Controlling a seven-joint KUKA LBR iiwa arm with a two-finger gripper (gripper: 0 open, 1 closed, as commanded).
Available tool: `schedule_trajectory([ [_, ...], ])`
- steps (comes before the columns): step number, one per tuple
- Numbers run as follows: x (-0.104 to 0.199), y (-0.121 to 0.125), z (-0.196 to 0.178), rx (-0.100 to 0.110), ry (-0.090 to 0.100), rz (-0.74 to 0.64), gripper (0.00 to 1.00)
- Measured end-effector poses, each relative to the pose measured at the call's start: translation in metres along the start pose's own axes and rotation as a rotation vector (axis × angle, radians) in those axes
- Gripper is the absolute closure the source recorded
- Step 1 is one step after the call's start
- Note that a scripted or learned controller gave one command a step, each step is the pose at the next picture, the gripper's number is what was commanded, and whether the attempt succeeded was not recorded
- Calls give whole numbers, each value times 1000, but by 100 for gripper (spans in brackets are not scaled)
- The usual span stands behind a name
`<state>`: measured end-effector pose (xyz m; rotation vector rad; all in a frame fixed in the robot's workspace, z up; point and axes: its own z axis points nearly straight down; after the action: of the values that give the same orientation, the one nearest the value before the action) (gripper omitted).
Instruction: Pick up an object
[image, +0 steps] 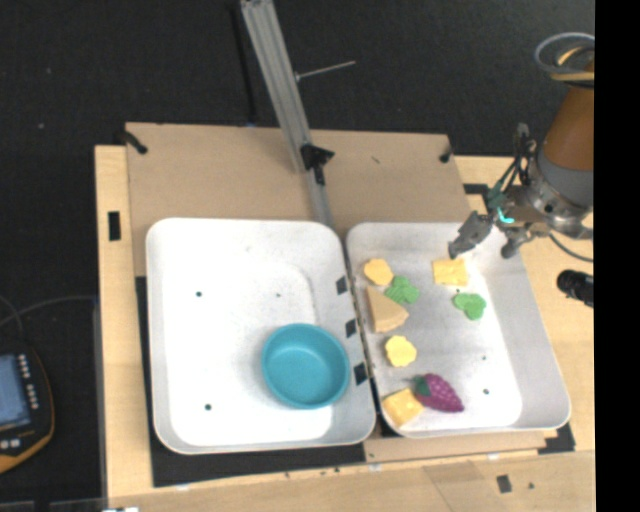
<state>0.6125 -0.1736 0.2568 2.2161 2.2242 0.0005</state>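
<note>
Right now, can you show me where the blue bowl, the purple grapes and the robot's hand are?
blue bowl (303, 366): camera view, on the bowl's inside bottom.
purple grapes (440, 393): camera view, on the middle of the bunch.
hand (489, 239): camera view, midway between its fingertips, over the right bin's far edge.

Bowl (304, 365) in left bin (200, 260).

- We see two white bins (250, 240), smooth matt plastic by the look, lightly speckled.
- We take the blue bowl (304, 366) for smooth plastic with a faint sheen.
- The bench (120, 300) looks like pale wood; the brown board (380, 160) behind looks like matt cardboard.
</note>
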Motion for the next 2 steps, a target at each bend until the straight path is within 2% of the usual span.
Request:
schedule_trajectory([
  [1, -2, 3, 42, 4, -1, 3, 0],
  [2, -13, 0, 100, 6, -1, 5, 0],
])
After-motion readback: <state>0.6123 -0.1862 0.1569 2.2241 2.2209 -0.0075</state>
